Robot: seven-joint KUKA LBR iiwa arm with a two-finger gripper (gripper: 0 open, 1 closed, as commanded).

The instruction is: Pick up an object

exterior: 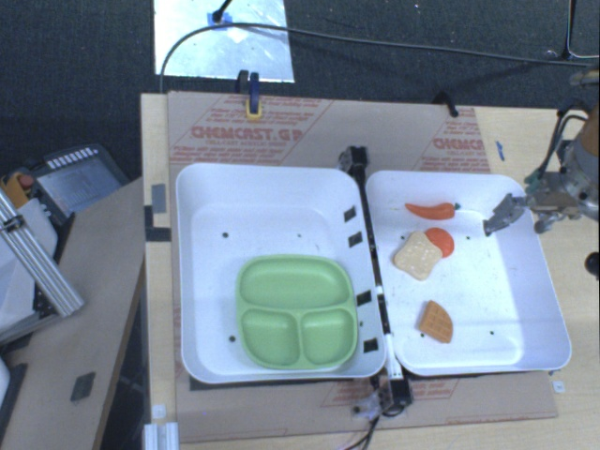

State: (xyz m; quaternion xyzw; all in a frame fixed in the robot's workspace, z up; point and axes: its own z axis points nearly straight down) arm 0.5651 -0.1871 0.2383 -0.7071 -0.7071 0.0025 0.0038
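Observation:
In the right bin (534, 279) lie a red chili pepper (431, 210), a red tomato slice (441, 242), a pale slice of bread (415, 255) overlapping the tomato, and a small brown waffle piece (436, 322). My gripper (508, 214) reaches in from the right edge and hangs over the bin's upper right part, to the right of the pepper and apart from it. Nothing shows between its fingers.
The left bin (206, 242) holds a green three-compartment plate (296, 309). A black divider clamp runs between the two bins (367, 251). Cardboard lies under both bins, and cables cross the dark floor at the back.

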